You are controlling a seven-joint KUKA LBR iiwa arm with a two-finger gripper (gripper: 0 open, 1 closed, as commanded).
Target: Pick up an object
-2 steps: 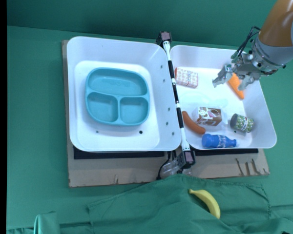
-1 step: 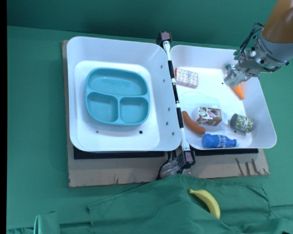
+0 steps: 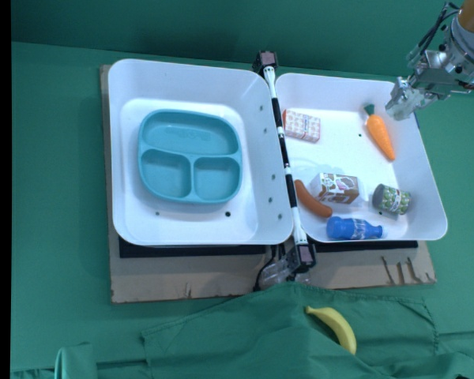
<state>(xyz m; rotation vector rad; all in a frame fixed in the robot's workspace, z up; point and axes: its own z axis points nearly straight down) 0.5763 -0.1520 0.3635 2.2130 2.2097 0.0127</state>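
The gripper [image 3: 400,105] hangs over the right bin's [image 3: 426,181] far right corner beside the carrot [image 3: 378,133], its likely target; finger state cannot be told.

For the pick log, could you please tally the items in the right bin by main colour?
Orange: 2, carrot, sausage
Blue: 1, bottle
Green: 1, can
Brown: 1, carton
Red-and-white: 1, packet
Total: 6

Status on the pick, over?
Gripper above right bin's far corner, holding nothing. Carrot nearest, untouched. Nothing blocking it.
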